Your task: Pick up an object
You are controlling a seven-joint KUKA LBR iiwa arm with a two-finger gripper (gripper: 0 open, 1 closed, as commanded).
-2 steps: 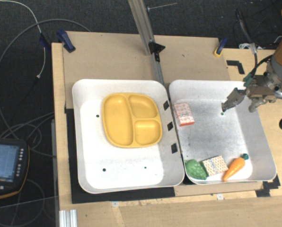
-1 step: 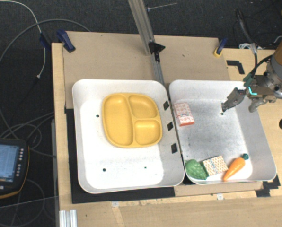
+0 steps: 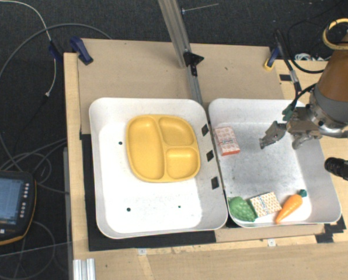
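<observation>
Pink carton (image 3: pixel 227 140) lies near right bin's (image 3: pixel 314 174) left edge, apart from gripper (image 3: pixel 284 139); fingers spread, empty; arm reaches from right

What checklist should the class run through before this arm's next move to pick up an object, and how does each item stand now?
1. Objects available in the right bin: carton, green toy, patterned block, carrot. Ok.
2. Gripper over the right bin: ok.
3. Gripper carrying nothing: ok.
4. Gripper above a target: not ok, bare floor beneath.
5. Front-edge items separated: not ok, they crowd together.
6. Carton isolated: ok.
</observation>
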